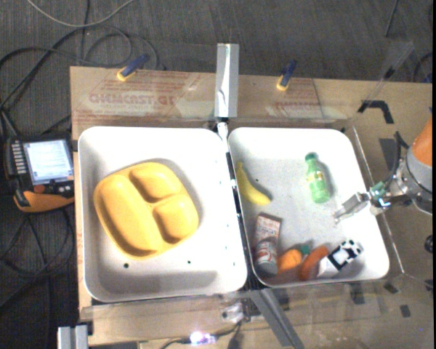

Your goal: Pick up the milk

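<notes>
The right bin [291, 140] holds the milk [346, 254], a black-and-white carton lying near its front right corner, just beside a carrot [314, 262]; a can [266, 256] and brown packet [268, 229] sit left of the carrot, a banana [250, 187] by the bin's left wall, a green bottle [317, 178] behind; the left bin [102, 140] holds a yellow tray [147, 207]; the tool [351, 206] hovers over the right bin's right rim, behind the milk, pinching nothing; whether it is spread I cannot tell; bare floor lies mid-bin.

A wooden bench [167, 97] stood on dark grey carpet [73, 20], where black cables [29, 64] trailed loosely. A small lit screen [47, 160] sat beside the bench's left edge.
</notes>
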{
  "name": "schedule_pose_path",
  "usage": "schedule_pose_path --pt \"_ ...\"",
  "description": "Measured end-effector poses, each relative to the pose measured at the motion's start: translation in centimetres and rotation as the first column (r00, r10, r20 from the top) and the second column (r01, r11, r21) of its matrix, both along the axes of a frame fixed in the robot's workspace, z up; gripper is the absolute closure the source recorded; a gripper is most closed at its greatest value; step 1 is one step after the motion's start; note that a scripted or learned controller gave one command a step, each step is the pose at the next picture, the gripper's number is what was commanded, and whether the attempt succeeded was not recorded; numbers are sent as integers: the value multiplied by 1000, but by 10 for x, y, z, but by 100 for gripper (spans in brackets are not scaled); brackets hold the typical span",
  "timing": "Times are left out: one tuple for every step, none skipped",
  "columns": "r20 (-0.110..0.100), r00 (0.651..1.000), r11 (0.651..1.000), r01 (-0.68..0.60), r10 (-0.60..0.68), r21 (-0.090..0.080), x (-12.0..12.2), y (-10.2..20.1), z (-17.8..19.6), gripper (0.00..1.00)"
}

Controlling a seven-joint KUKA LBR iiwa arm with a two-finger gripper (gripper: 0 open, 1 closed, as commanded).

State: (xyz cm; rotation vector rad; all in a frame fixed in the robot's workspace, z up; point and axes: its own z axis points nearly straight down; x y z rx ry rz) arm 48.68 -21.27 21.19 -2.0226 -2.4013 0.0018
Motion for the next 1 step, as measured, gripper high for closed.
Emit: schedule_pose_path --pt "6 1000 1000 -24 24 8 1 -3 -117 0"
